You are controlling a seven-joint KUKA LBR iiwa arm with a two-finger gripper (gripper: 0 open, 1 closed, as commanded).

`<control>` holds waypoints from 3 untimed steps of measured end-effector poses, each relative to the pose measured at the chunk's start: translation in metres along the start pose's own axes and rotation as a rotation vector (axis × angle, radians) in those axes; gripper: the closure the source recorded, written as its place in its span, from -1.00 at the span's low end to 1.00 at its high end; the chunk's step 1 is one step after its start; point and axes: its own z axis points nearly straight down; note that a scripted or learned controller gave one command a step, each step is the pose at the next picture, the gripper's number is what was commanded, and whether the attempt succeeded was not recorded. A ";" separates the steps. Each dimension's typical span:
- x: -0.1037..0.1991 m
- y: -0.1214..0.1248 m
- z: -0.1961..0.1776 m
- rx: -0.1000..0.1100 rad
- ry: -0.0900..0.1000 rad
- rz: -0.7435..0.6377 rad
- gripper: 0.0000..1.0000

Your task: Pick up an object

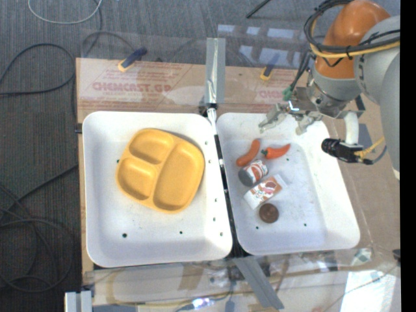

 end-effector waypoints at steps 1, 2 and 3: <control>-0.009 0.023 0.099 0.001 -0.004 -0.053 -1.00; 0.016 0.008 0.118 -0.014 -0.010 -0.084 -1.00; 0.016 0.010 0.109 -0.017 -0.009 -0.084 1.00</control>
